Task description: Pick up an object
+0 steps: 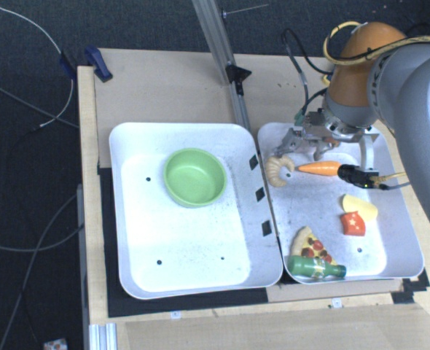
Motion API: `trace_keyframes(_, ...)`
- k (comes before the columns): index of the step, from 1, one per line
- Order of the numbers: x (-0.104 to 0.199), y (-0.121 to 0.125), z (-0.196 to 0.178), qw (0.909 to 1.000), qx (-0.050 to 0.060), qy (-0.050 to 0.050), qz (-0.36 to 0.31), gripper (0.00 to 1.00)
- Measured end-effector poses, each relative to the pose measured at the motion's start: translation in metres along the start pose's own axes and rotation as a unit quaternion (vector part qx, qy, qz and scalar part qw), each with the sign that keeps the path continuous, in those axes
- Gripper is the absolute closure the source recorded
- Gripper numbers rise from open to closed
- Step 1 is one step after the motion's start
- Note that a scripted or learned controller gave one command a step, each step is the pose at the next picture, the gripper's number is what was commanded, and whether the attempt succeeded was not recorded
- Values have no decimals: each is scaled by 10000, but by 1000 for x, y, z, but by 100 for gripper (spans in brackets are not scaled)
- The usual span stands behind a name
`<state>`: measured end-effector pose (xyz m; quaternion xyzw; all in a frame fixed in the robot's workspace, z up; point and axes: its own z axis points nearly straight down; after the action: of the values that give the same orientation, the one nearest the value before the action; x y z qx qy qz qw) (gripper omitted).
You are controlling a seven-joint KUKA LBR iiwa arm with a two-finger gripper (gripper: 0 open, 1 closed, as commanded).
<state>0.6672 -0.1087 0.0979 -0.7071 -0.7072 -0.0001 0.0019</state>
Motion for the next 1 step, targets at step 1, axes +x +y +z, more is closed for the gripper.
trace_keyframes(1, 1, 3, -19, 10000, -56, 2, -7, 100)
